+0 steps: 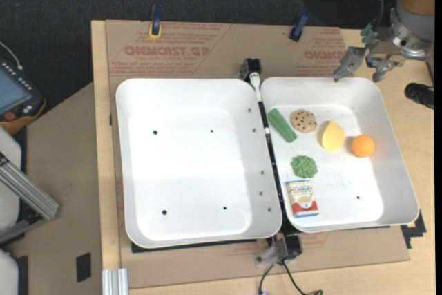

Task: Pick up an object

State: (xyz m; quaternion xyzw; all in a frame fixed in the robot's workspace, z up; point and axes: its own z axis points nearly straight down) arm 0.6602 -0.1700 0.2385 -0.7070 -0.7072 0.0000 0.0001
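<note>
The right bin [394,179] holds several small items: a green stick-shaped piece [282,125], a chocolate-chip cookie [303,121], a yellow lemon [333,136], an orange [362,146], a green broccoli-like clump [304,166] and a small red-and-white carton [302,198]. My gripper [362,69] hangs above the far right corner of that bin, well behind the items. Its two fingers are spread apart with nothing between them.
The left bin [138,211] lies beside the right one, joined along a black hinge strip [262,121]. Both rest on a cardboard sheet [207,45] held by a yellow-blue clamp [155,24] and a blue clamp [300,24]. Wooden clutter stands at the back right.
</note>
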